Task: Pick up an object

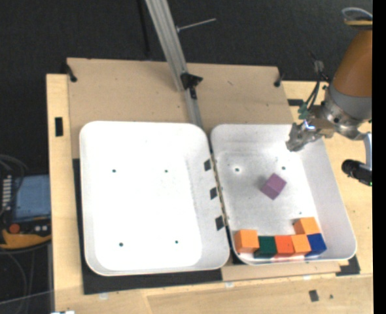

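Note:
A purple block (273, 186) lies alone near the middle of the right bin (245, 149). Along that bin's near edge sits a row of blocks: an orange one (246, 239), a green one (266, 246), a red-orange one (284, 244), another orange one (304, 226) and a blue one (316, 242). My gripper (299, 138) hangs over the bin's far right corner, up and to the right of the purple block, with nothing visibly held. Its tip is small and dark in the camera view.
The left bin (147, 195) stands beside the right one, with black clips (214, 192) along the shared edge. A slanted metal post (173, 51) rises behind the bins. Cables and a blue box (31, 198) lie off the bench's left side.

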### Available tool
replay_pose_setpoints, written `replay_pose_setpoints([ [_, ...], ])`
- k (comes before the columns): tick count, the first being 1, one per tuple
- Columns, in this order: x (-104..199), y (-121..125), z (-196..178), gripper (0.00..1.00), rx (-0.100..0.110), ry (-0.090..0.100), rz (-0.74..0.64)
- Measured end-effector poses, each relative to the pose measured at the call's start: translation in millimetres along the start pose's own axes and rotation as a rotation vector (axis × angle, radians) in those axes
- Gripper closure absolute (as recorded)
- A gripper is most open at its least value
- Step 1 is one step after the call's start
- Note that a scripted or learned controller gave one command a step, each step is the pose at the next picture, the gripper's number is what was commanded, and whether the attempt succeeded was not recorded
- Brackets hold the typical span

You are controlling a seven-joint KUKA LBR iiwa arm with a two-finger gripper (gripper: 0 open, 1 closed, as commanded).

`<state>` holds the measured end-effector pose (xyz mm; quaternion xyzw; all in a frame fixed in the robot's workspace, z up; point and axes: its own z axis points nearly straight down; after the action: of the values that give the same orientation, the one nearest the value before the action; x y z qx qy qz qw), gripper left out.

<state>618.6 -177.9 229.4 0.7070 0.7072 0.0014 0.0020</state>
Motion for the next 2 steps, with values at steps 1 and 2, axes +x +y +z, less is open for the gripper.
replay_pose_setpoints([
  [1, 54.7, -0.4, -12.4, 1.0, 0.003, 0.003, -0.008],
  [2, 117.4, -0.7, -10.5, 1.0, 0.005, 0.003, -0.008],
])
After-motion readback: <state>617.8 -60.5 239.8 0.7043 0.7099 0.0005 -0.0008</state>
